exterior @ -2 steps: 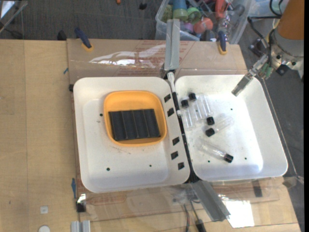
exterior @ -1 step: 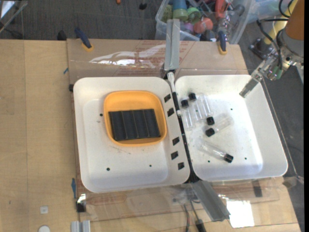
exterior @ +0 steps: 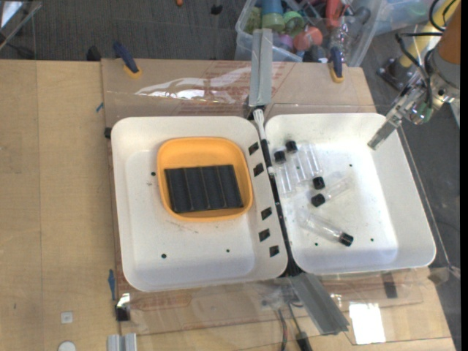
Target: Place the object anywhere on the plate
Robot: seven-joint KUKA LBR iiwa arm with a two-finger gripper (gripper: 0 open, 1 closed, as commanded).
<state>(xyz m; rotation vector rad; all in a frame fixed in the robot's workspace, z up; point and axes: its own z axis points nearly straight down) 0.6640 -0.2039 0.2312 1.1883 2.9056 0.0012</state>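
The right bin [exterior: 409, 218] holds a loose cluster of clear vials [exterior: 311, 175] with black caps, lying on their sides near the bin's left wall and centre. One vial [exterior: 329, 232] lies apart from the rest, lower in the bin, its black cap toward the right. The plate [exterior: 170, 155], orange with a black ribbed insert [exterior: 203, 189], sits in the left bin [exterior: 139, 254], well apart from the vials and across the divider.

The gripper [exterior: 380, 139] is seen over the upper right corner of the right bin, clear of every vial. Nothing is seen between its fingers; whether they stand wide or narrow cannot be told at this resolution.

Handling, as judged: the vials are taken to be light, rigid, smooth-walled and round, hence prone to rolling or squirting out under a closing grip. If glass, they are breakable; the material cannot be confirmed. The clustered vials touch or overlap, so a clean grip there is doubtful. The isolated vial is judged the better target, taken across its barrel near the middle, fingers set square to its long axis. The cap end is a poorer hold, being short.
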